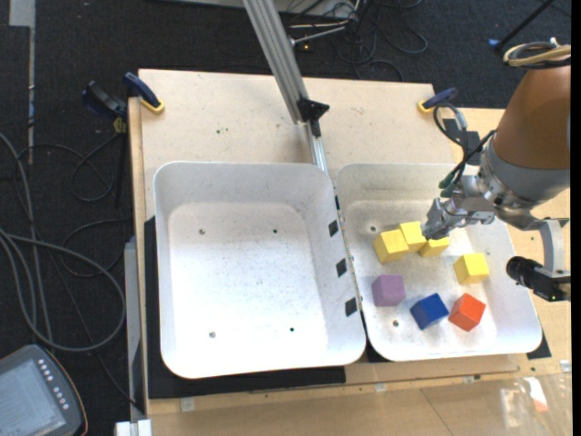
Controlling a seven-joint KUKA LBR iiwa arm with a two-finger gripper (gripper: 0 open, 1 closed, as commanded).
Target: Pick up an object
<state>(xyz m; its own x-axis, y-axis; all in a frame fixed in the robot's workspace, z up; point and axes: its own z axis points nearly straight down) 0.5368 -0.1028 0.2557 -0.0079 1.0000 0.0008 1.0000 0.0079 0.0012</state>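
Yellow blocks (pixel 405 239) sit in the right bin (pixel 522 339) under the gripper (pixel 439 227), nothing is lifted yet, and I cannot tell how its jaws stand.

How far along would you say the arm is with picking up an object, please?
Done: the gripper is down in the right bin, at a cluster of yellow blocks. In hand: nothing visibly lifted. Left: grasp one and raise it; the purple block, blue block and orange block lie untouched.

A robotics lab: clamped bench (pixel 227 116), loose floor cables (pixel 54 243), teach pendant (pixel 36 398).
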